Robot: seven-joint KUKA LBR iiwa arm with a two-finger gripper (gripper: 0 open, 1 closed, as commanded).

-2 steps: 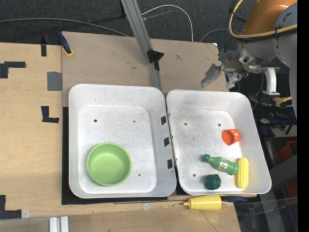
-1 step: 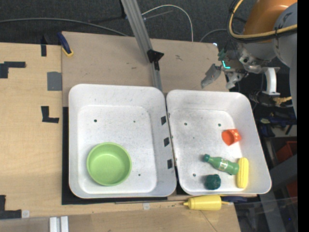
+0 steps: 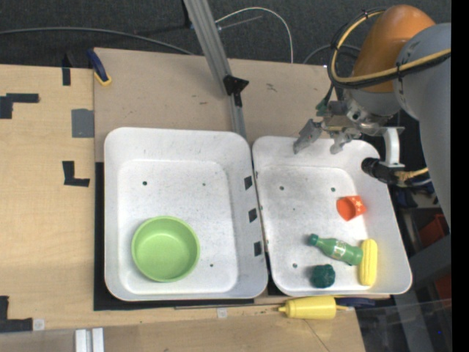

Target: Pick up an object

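Observation:
My gripper hangs over the far edge of the right bin, open, with nothing between its two spread fingers. In that bin's near right part lie an orange cup, a green bottle on its side, a yellow corn-like piece and a small dark green lump. All of these sit well toward the camera from the gripper. A lime green bowl stands in the near left of the left bin.
A yellow bottle-shaped object lies on the bench just outside the right bin's near rim. A grey slanted pole rises behind the bins, ending at their shared far corner. Cables loop near the arm's wrist.

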